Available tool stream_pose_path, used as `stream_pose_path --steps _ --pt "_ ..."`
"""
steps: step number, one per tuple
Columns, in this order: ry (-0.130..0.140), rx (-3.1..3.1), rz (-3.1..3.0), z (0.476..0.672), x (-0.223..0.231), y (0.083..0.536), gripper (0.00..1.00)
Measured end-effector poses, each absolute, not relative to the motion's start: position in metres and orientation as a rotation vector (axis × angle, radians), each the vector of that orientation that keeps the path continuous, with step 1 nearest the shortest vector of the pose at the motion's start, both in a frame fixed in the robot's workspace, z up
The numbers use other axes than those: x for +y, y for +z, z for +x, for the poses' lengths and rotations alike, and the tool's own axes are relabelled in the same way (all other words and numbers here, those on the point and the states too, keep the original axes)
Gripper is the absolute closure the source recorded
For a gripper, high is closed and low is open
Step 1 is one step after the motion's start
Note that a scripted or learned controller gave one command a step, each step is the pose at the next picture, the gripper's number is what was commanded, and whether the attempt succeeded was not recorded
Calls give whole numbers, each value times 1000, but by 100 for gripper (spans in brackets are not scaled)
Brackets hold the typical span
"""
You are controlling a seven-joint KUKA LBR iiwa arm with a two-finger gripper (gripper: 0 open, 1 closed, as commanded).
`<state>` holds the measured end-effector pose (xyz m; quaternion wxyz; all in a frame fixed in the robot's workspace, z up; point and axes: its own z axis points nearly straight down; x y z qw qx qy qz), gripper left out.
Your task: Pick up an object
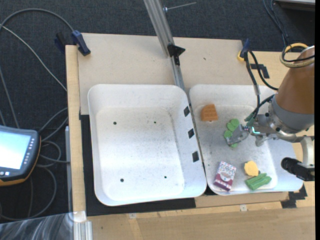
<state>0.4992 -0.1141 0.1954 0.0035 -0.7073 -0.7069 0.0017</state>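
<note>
1. Our gripper (239, 136) sits low in the right bin (220, 95), touching the green toy (232, 128); we cannot tell its opening or any hold
2. We judge the toy light, small, perhaps slippery; take it across its middle

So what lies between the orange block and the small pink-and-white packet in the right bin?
In the camera view, just bare speckled bin floor between the orange block and the pink-and-white packet; the green toy sits off to the right.
</note>
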Motion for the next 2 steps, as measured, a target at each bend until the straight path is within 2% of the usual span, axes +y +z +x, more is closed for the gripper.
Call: stream_pose_path --steps 1,2 --pt "0 -2220 -2220 500 -114 197 0" --pt "5 -2217 -2215 508 -107 144 0"
